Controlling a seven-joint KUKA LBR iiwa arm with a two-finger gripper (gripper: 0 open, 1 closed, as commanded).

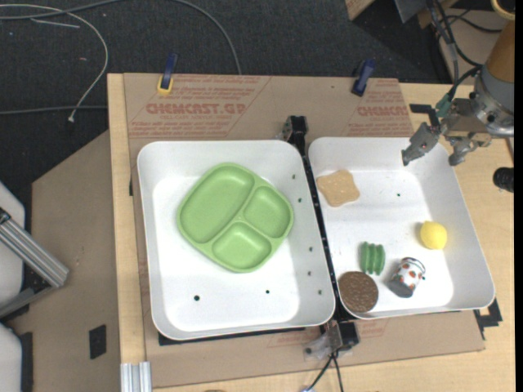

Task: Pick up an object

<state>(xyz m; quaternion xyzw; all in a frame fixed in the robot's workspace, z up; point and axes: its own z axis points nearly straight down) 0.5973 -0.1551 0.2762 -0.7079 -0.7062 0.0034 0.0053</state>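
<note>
**Over the right bin's far corner, nothing yet in the claw**

On the worktop (122, 219) we see two white bins side by side. The left bin (163, 292) carries a green divided plate (235, 216). The right bin (458, 211) carries the candidates: a tan slice of toast (337, 188) toward its far left, a brown disc (358, 291) at the near rim, a small green piece (373, 257), a red-and-white toy (406, 277) and a yellow ball (433, 235).

We judge the main risk to be a miss: the near objects sit close together, so a descent could nudge one into another, the ball could roll off, and the flat toast or disc may give the fingers no edge.

The claw (433, 147) hangs above the right bin's far rim, fingers spread apart, holding nothing and touching nothing, well apart from every object.
</note>
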